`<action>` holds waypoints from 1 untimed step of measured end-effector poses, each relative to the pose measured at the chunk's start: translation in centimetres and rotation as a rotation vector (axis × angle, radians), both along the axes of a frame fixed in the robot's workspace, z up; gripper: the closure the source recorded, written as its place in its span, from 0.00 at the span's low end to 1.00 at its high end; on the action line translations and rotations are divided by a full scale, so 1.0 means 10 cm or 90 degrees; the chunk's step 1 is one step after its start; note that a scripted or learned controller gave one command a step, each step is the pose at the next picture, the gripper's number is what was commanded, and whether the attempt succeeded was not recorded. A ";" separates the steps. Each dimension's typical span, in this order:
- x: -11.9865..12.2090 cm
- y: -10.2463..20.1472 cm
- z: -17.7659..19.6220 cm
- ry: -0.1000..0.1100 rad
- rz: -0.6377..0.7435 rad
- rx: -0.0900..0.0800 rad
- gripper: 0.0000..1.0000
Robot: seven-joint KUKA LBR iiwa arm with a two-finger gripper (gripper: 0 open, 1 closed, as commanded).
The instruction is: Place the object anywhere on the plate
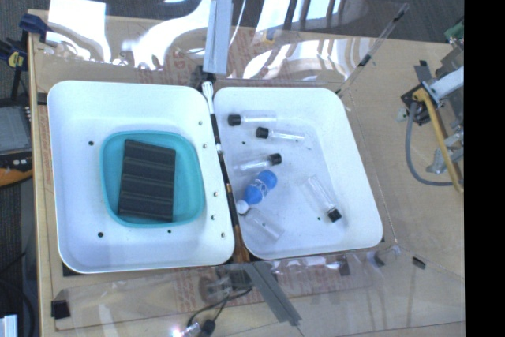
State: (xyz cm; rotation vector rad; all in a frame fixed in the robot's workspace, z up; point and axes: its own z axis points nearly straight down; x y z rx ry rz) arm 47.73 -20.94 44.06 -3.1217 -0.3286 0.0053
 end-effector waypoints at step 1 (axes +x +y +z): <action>0.00 0.00 0.00 0.000 0.000 0.000 0.00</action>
